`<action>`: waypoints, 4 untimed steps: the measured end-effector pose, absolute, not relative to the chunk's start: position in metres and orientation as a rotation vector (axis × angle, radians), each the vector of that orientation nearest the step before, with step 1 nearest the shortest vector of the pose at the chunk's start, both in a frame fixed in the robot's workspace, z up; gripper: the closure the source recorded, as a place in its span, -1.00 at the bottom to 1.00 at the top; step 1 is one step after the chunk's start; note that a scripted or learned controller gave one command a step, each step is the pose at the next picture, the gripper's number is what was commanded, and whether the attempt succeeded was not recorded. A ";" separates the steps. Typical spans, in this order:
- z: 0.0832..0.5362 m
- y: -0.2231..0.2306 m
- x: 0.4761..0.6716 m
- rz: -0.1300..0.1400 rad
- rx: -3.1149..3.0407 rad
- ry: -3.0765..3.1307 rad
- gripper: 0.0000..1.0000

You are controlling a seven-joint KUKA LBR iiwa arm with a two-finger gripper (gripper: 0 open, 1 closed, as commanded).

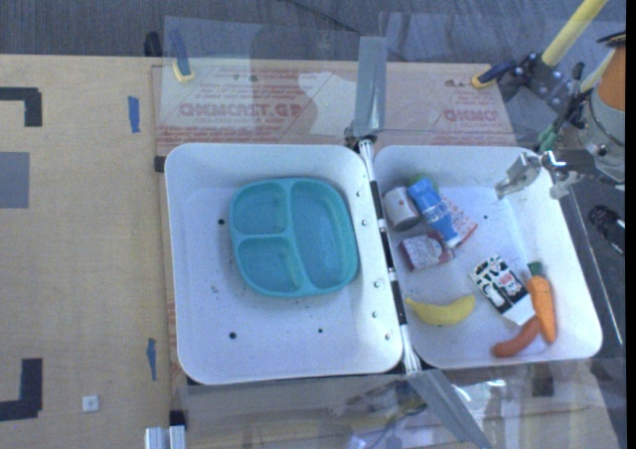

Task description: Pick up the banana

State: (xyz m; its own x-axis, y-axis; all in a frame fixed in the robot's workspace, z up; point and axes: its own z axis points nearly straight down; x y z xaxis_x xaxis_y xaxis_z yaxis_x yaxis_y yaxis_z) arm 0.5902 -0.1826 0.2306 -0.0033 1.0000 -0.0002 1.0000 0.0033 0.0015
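White right bin (576,238), small curved yellow banana (442,310)

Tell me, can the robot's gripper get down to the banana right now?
Probably yes. The banana lies alone on the right bin's floor with nothing on top of it. The gripper sits at that bin's far edge, open space between them.

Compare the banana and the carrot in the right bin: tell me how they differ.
The banana is yellow; the carrot is orange with a green tip. The banana lies crosswise near the right bin's left wall, while the carrot runs lengthwise near the bin's right side. The banana curves; the carrot looks straight and tapered. Both lie flat on the bin floor, apart from the end effector.
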 end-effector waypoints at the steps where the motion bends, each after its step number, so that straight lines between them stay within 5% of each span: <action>1: 0.149 -0.124 0.537 0.001 2.090 2.345 -1.00; 2: 0.107 -0.114 0.506 0.032 1.861 2.446 -1.00; 3: 0.107 -0.109 0.498 0.029 1.712 2.547 -1.00; 4: 0.293 -0.085 0.481 0.002 1.595 2.702 -1.00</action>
